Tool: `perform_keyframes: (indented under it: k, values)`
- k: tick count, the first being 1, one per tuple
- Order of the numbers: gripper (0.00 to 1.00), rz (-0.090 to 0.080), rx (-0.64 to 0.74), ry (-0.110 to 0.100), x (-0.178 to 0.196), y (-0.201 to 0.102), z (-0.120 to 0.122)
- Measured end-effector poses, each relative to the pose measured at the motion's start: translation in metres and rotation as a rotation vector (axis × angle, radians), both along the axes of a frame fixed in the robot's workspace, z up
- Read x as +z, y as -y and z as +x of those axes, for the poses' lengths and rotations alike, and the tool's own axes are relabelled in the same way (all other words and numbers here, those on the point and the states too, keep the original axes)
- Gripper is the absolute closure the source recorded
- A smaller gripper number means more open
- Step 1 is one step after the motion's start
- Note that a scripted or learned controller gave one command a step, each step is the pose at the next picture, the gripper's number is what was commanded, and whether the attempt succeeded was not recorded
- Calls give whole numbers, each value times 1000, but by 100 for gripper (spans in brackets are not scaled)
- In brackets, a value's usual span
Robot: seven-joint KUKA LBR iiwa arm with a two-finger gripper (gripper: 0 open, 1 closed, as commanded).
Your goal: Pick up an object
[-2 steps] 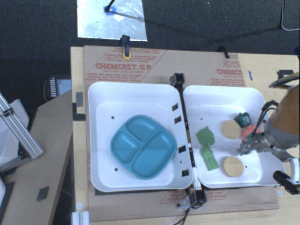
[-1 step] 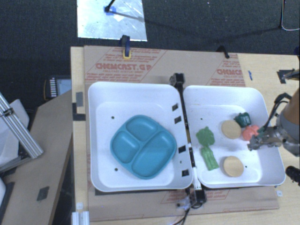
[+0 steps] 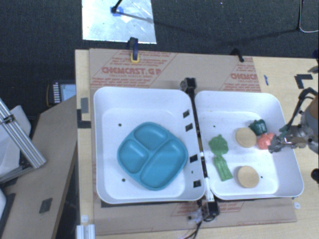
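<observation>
Crowding the claw (image 3: 273, 146), state unclear: pink toy (image 3: 264, 141), teal toy (image 3: 258, 127), tan disc (image 3: 245, 137)

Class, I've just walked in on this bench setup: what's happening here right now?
A robot arm reaches in from the right, its claw low in the right bin, beside a pinkish-orange item. Whether it has a grip on anything is unclear. Nearby lie two tan discs, a dark green piece and two green pieces. The left bin holds a blue divided plate.
</observation>
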State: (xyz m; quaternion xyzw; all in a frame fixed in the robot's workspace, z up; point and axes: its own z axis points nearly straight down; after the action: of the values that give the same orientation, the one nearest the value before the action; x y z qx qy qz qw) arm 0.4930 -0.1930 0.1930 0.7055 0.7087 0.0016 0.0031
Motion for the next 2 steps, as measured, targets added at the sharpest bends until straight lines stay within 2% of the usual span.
perform_keyframes:
  k: [1,2]
  values:
    - [100,0,0,0,44,-3,5]
    - [100,3,5,-2,47,-53,27]
